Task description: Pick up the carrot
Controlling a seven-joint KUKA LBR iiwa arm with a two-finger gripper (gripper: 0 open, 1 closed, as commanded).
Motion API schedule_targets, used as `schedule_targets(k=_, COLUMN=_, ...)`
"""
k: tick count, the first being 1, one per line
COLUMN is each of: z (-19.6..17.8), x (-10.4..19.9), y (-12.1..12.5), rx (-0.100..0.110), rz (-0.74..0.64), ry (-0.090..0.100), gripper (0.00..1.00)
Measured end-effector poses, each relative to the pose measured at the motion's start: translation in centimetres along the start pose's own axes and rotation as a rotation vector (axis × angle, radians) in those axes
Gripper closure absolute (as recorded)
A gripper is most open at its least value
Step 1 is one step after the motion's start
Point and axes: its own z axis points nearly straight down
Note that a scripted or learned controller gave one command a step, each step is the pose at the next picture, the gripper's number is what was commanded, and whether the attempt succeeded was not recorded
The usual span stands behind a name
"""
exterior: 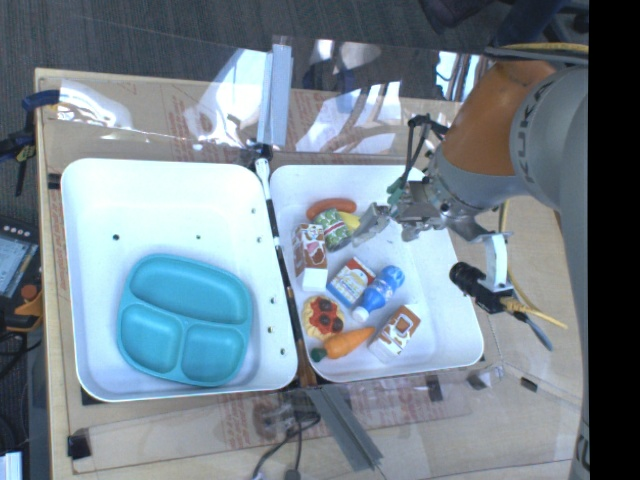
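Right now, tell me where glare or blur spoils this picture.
Camera view: glare streaks the clear panel behind the bins; the arm looks soft at the right; the carrot and blue tray are evenly lit and sharp enough.

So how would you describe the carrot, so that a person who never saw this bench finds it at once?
Look in the right white bin, at its near edge. The carrot lies there, between a small carton and the bin's left wall. It is the one plain orange, tapered piece with a green end.
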Motion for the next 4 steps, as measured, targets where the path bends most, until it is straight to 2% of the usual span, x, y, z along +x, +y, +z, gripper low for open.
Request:
schedule_targets(k=1, z=10.2, x=1.9, y=-7.2, rx=0.002, rz=-0.119, ry=0.001, gripper=0.00)
schedule_targets(k=2, z=11.5, x=3.5, y=-8.0, rx=-0.024, rz=-0.166, ry=-0.011, gripper=0.00)
schedule_targets(k=4, z=11.5, x=3.8, y=-8.0, rx=-0.024, rz=-0.167, ry=-0.011, gripper=0.00)
